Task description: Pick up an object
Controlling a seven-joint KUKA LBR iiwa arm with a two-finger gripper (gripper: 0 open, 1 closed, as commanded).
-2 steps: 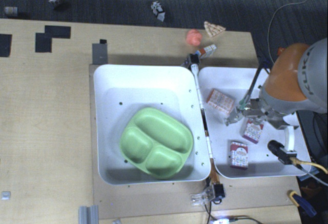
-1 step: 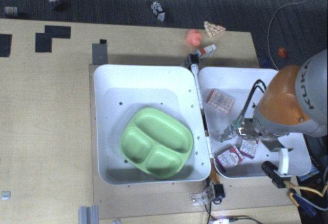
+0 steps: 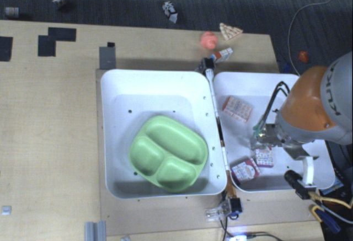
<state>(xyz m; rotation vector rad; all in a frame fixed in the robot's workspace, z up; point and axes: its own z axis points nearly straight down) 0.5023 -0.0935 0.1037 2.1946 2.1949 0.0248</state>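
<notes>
Arm (image 3: pixel 317 107) reaches in from right, bent down over right bin (image 3: pixel 242 81); gripper (image 3: pixel 263 138) state unclear. Card (image 3: pixel 264 158) beneath it, long axis approx. near-far.

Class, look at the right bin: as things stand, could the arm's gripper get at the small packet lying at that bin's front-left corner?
Probably yes. The gripper hangs inside the right bin, close above the small packet. Nothing lies on top of the packet, though it sits near the bin's wall.

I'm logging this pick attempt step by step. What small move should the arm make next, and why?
Probably a short, straight descent. The gripper hangs in the right bin, just above the small red-patterned packet, and the view shows nothing between its fingers. The other packets lie apart from it, so going down should meet only that one.
</notes>
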